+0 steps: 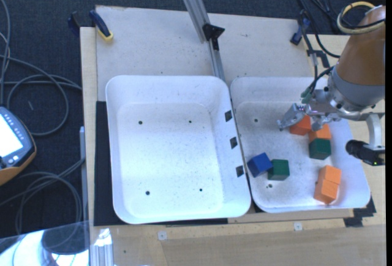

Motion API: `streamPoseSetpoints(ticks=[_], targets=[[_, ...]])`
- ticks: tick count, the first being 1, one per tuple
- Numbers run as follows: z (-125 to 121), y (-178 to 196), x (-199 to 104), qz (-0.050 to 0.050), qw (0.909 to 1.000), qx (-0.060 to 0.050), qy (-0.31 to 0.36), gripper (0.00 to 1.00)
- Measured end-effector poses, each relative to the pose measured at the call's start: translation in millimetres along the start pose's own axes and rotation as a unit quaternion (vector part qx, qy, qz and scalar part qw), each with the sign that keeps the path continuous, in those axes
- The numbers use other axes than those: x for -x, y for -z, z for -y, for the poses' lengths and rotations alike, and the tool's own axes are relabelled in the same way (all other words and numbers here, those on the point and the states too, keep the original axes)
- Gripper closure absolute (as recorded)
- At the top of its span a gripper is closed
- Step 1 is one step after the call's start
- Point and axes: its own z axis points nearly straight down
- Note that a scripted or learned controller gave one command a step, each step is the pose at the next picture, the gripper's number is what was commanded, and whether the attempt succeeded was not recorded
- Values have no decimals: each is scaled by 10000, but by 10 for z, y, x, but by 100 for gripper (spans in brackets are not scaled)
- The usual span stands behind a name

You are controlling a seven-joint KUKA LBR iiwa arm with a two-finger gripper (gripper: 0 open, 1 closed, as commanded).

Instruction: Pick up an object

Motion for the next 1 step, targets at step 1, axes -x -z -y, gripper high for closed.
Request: streamPoseSetpoints(ticks=[1], targets=[[402,232,-477,6,10000,26,-4,0]])
